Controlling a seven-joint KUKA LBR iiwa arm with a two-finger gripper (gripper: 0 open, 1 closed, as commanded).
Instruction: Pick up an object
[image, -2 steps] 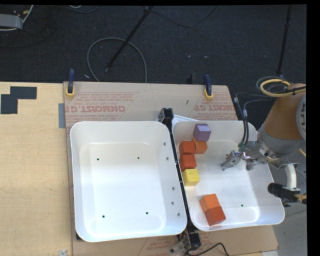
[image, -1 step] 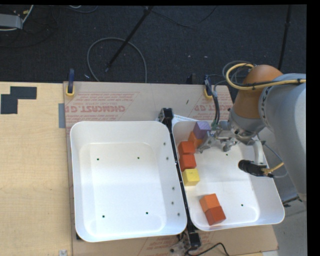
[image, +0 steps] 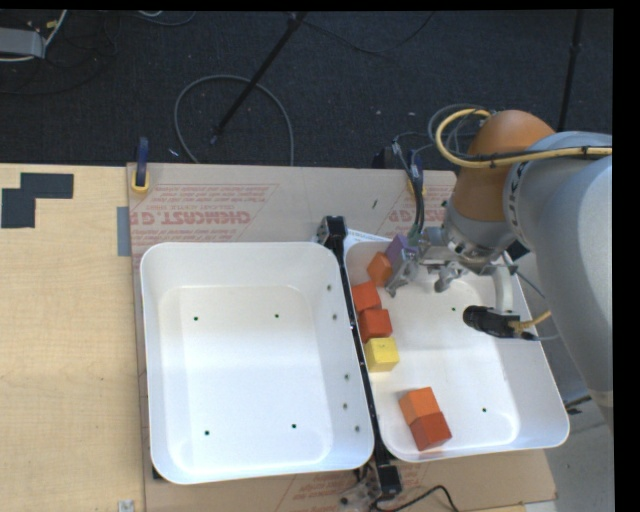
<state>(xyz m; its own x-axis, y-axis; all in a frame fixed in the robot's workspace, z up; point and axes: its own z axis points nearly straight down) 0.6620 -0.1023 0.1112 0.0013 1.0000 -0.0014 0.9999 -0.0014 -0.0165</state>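
Reaching in from three o'clock, the grey arm (image: 560, 230) with its orange band (image: 500, 160) hangs over the upper part of the right bin (image: 520, 400). Its gripper (image: 422, 278) sits low near the bin's twelve o'clock wall, with metal fingers (image: 400, 278) spread apart in a fairly wide stance and nothing visible between them.

Just beside the gripper, at its nine o'clock, an orange block (image: 379, 267) lies tilted against the bin's left wall, with a small purple piece (image: 396, 244) at its one o'clock; whether the two touch is unclear. Below, toward six o'clock along the same wall, two more orange blocks (image: 370, 310) sit one after the other, touching or nearly so, and a yellow cube (image: 381, 353) follows right beneath them. Well apart from these, near the bin's six o'clock edge, an orange-and-red pair of blocks (image: 424, 417) lies together at a slant.

A black clip (image: 331, 229) sits at twelve o'clock where the two bins meet. The left bin (image: 160, 300) lies at nine o'clock of the right one, both resting on cardboard (image: 230, 205) over a wooden bench (image: 60, 350).
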